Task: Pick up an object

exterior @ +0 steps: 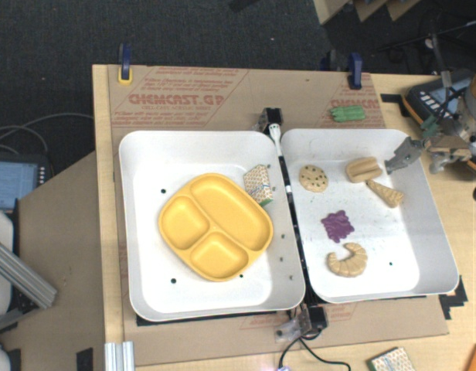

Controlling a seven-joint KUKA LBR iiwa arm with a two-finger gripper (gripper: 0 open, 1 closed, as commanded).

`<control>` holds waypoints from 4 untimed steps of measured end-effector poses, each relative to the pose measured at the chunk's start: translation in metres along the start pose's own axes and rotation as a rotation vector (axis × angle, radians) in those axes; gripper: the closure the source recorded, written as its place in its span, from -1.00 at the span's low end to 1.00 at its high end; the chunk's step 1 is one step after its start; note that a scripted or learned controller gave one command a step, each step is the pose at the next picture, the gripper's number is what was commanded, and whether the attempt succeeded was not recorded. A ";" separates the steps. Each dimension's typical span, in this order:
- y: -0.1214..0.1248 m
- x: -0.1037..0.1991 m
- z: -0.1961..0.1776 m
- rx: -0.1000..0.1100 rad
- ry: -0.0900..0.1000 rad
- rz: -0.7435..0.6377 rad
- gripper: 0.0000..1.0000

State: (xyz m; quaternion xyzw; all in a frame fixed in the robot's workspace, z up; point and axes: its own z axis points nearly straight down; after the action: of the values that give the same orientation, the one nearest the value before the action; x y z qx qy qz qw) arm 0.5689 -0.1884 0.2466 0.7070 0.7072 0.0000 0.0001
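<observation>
Gripper (pixel 398 158), seemingly metal-fingered, beside blocky tan bread (pixel 362 169)

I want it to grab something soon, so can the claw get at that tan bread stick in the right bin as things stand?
Probably yes. The claw sits just beside the tan bread stick in the right bin, and nothing lies over it; the cone lies close by.

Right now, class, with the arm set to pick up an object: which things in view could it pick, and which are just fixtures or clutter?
Candidates for picking:
cookie
tan block
cone
purple grapes
croissant
yellow divided plate
patterned piece

Just lying about or fixed:
green item outside the bins
blue clamps
cardboard sheet
</observation>
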 end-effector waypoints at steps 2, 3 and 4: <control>0.051 0.008 0.163 0.000 0.000 -0.002 -1.00; 0.100 0.009 0.161 -0.006 -0.002 -0.003 -1.00; 0.099 0.009 0.150 -0.006 -0.003 -0.002 1.00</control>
State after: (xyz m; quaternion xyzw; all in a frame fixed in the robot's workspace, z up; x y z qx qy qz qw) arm 0.6679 -0.1798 0.0965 0.7061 0.7081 0.0009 0.0034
